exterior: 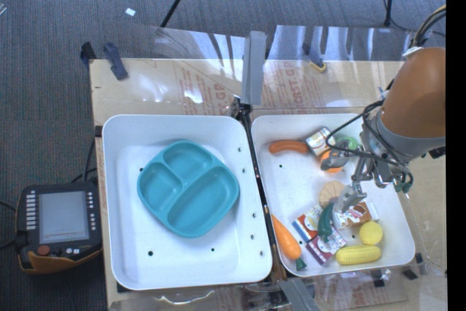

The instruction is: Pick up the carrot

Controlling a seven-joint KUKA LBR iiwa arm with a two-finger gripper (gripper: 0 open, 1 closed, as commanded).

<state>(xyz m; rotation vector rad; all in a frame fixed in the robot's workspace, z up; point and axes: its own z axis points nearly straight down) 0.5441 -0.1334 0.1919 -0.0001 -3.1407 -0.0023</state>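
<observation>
Two white bins are carried on the bench, the carrot [286, 237] is seen at the right bin's [405, 221] near-left edge, and the hand [352, 194], its state untellable, is hung over mid-bin toys, so an approach leftward is judged due.

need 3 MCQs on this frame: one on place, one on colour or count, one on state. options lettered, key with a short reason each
1. Where does the carrot lie?
A. on the plate
B. by the right bin's near-left wall
C. on the floor

2. What colour is the divided plate?
A. red
B. teal
C. black

3. What is the carrot's state?
A. lying loose in the bin
B. lifted above the bin
C. standing upright on the plate

Key:
1 B, it lies along that bin's left wall at the near corner.
2 B, the plate in the left bin is teal.
3 A, the gripper is farther right, over other toys.
</observation>
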